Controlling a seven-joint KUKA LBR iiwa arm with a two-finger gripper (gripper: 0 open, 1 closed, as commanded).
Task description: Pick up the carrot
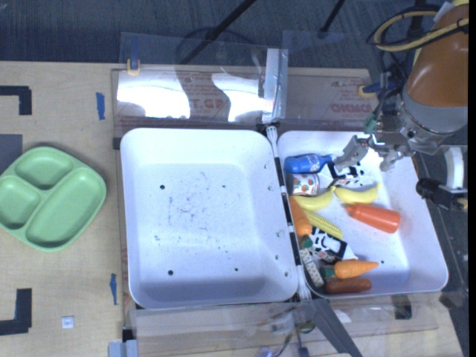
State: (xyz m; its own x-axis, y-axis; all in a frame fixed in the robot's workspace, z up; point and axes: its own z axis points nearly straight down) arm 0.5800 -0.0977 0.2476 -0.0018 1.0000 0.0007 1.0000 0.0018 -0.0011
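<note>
Pincer (370,152) hanging wide open over the far side of the right bin (424,251), holding nothing, carrot (355,268) lying well apart near the bin's front edge

A green divided plate (50,197) rests left of the white bins (201,155).

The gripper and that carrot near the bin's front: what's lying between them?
In the camera view, between the gripper and the carrot lie a yellow banana and an orange bottle-shaped toy, on the right bin.
</note>
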